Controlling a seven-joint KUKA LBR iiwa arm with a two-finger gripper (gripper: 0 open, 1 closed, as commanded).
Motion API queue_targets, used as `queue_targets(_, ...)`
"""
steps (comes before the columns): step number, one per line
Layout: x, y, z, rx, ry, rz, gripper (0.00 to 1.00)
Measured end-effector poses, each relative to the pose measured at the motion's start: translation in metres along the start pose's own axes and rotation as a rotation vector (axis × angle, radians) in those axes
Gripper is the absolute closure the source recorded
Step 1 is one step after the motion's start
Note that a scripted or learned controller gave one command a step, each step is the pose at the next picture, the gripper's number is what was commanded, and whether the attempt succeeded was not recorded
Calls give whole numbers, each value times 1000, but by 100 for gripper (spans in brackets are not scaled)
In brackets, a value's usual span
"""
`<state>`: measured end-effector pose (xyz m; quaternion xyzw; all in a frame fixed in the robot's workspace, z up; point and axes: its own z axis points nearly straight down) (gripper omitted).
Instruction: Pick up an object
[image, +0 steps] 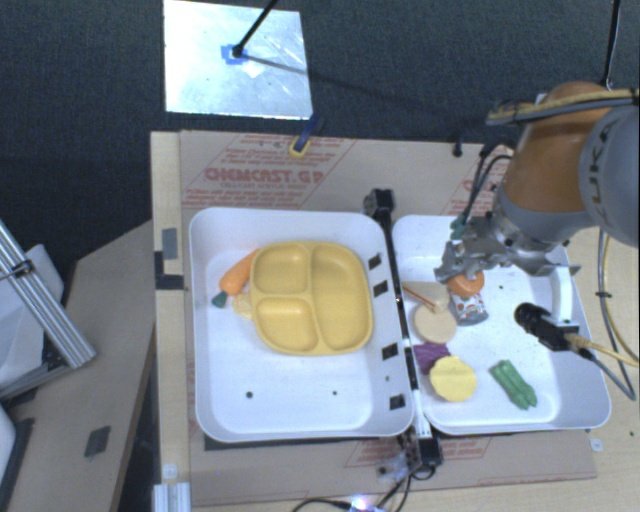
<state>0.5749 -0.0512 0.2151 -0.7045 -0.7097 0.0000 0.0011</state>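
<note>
In the right bin (580, 400), my gripper (462, 272) hangs low over the upper left part, directly above a small can with an orange top (468, 300). The can stands upright right under the gripper, and its upper part is hidden by it. Just left of the can lie a tan round slice (435, 327) and a pale flat piece (424, 296). Nearer the front are a purple item (430, 354), a yellow round piece (453, 380) and a green vegetable (512, 384).
The left bin (220, 400) holds a yellow divided plate (305, 297) with an orange carrot (237, 272) against its left edge. A black-clipped ridge (392, 300) divides the two bins. The grey and orange arm (560, 170) comes in from the upper right.
</note>
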Motion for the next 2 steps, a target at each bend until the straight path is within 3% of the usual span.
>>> queue_targets(1,-4,-13,-5,-1,-1,6,100)
queue_targets(2,-11,-8,-16,-4,-2,6,100)
